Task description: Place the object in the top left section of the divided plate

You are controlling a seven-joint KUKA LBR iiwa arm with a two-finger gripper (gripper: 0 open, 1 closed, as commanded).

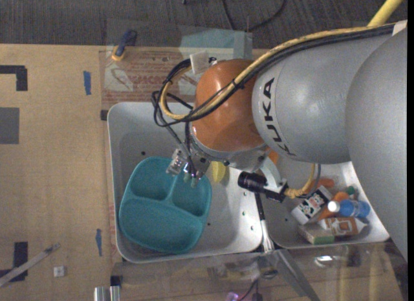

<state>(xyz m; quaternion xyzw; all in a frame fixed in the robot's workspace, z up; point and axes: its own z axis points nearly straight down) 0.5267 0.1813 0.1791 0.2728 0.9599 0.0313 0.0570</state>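
**A:** Teal plastic divided plate (158, 219), where does it sit?

**B:** In the camera view it lies flat in the left shallow white bin (114, 164), toward the lower left. The claw (186, 167) hangs over the plate's upper rim, on the side of the two smaller compartments.

**A:** Is the claw released or clenched?

**B:** I cannot tell; it is small and blurred under the wrist, and I see nothing clearly held in it.

**A:** And the object to be placed?

**B:** A small yellow object (218, 172) shows just right of the claw, off the plate's upper right corner, half hidden by the wrist. I cannot tell whether it rests on the bin floor.

**A:** Counts?

**B:** One plate with three compartments, a large one below and two smaller above. One yellow object. Two bins. The right white bin (284, 227) holds a crowded heap: a black-and-white carton (312, 206), a blue bottle (354, 210), a brown box (336, 228) and orange bits, too jumbled to count.

**A:** Edges and room?

**B:** The plate's lower edge lies close to the bin's lower wall and its left edge is near the left wall. Bare floor is open above the plate and to its right. The grey arm (317, 112) with its orange band (223, 112) overhangs the left bin's upper right. The brown counter (52, 164) lies open to the left.
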